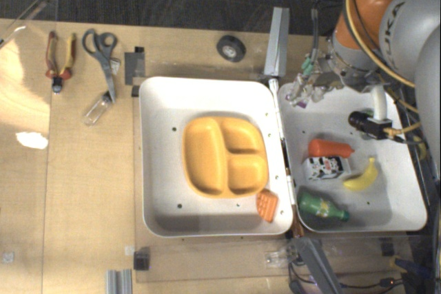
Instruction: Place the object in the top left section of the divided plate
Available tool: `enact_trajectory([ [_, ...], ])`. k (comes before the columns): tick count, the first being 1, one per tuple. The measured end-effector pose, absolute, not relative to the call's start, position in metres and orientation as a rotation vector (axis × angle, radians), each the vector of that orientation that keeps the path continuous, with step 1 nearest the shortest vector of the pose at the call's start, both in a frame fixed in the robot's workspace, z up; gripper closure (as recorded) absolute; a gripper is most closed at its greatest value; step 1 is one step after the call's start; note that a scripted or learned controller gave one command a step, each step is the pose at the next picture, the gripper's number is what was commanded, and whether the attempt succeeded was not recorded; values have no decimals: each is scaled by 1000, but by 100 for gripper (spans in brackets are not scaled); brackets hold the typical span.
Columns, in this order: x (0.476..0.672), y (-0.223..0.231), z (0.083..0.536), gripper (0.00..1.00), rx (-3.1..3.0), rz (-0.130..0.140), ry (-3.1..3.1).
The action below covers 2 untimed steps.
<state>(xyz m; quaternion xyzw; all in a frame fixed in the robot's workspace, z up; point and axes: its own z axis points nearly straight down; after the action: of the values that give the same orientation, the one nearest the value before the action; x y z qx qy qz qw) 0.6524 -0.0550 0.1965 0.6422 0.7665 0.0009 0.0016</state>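
Observation:
A yellow divided plate (224,155) lies in the middle of the left white bin (158,148), with one long section on its left and two smaller ones on its right. The gripper (304,91) hangs over the far left corner of the right bin (400,210), close to the wall between the bins. Below it in that bin lie an orange carrot (330,147), a black-and-white carton (324,167), a yellow banana (364,175) and a green bottle (320,207). An orange ridged piece (267,204) lies in the left bin by the plate's near right corner.
On the bench to the left lie scissors (103,58), red-handled pliers (58,60) and a black roll of tape (231,48). A grey metal post (277,43) stands behind the gap between the bins.

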Motion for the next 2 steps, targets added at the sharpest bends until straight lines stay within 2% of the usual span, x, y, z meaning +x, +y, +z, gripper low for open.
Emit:
enact_trajectory([
  [1,611,-4,185,100,1781,5,2584],
  [2,589,29,210,100,1614,8,2689],
])
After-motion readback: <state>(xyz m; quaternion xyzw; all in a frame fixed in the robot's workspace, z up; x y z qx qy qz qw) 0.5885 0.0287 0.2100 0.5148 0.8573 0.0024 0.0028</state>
